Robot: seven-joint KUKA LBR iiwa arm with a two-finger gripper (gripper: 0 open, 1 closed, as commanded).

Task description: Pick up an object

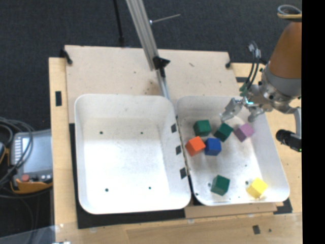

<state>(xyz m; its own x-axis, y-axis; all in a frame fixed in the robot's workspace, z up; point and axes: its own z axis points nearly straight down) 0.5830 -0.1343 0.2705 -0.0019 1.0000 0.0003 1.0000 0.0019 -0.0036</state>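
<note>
Even bright overhead light, soft shadows, perhaps slight blur.

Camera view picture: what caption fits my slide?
Robot gripper hovers over colored blocks in the right bin, near a purple block.

Bench (58, 136), pale wood: bears a light board (127, 70) and two shallow white bins, one (81, 116) well left of the gripper (242, 111), one (277, 166) beneath it.

View: you had one fixed camera above the counter (147, 67) | facing: down at a slant | range: moderate, both bins (127, 151) framed | arm (284, 60) entered from right.
</note>
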